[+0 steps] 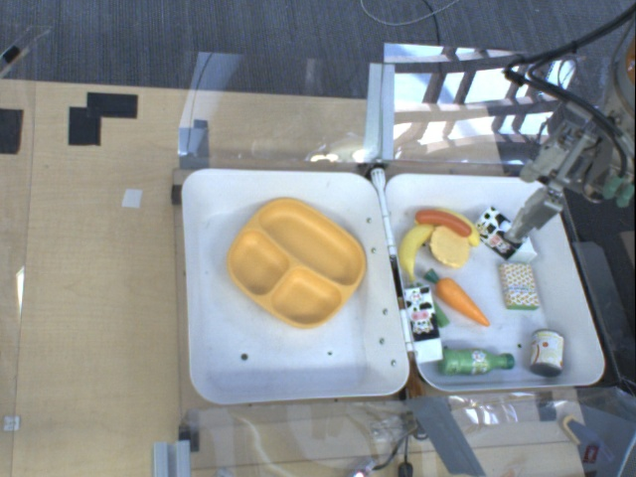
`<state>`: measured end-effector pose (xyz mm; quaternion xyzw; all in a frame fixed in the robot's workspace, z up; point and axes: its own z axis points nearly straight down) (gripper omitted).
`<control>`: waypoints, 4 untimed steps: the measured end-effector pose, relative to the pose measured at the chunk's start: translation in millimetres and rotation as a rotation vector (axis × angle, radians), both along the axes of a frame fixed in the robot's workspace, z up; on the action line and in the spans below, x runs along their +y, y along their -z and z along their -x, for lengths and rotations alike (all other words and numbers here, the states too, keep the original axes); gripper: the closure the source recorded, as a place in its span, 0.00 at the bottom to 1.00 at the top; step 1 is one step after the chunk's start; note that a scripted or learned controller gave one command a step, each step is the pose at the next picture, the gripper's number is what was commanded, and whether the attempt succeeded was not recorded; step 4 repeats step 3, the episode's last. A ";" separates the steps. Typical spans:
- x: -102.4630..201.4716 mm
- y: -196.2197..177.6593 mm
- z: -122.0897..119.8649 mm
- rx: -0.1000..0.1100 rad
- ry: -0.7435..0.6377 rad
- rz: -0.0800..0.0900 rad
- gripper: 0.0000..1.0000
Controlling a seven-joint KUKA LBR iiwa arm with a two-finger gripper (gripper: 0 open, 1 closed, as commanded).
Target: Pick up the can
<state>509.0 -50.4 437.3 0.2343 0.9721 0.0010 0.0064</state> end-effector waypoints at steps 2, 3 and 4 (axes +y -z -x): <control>0.6 -13.1 -2.0 -0.012 -0.003 0.001 0.00; 0.9 -26.4 -3.7 -0.024 -0.005 0.001 1.00; 0.9 -26.4 -3.7 -0.024 -0.005 0.001 1.00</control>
